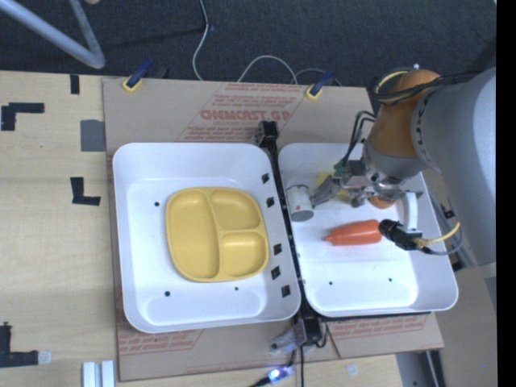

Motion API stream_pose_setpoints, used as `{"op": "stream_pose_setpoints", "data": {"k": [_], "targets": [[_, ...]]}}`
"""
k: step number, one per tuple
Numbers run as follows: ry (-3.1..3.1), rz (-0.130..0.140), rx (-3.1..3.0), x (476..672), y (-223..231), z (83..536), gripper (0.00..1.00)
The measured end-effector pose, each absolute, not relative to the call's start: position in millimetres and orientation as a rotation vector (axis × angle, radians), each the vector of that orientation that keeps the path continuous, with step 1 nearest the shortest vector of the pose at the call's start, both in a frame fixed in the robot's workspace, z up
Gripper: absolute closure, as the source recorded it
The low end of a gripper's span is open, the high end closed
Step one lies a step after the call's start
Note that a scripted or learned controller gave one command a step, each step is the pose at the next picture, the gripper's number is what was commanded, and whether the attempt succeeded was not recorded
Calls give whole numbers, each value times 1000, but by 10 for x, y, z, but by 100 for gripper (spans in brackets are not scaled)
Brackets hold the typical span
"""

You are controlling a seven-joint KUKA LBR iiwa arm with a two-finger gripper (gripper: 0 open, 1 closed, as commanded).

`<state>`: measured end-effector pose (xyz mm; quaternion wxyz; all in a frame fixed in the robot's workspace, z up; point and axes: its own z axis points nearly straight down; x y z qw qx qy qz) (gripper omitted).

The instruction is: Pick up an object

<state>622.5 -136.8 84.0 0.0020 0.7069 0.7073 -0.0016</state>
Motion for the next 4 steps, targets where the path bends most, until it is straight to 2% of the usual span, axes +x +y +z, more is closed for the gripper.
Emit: {"op": "stream_pose_setpoints", "data": {"k": [1, 2, 4], "targets": [[2222, -3, 2217, 6232, -1354, 957, 100], [2221, 5, 2217, 6225, -1361, 1592, 100], [2222, 4, 2217, 6301, -1335, 2426, 100]]}}
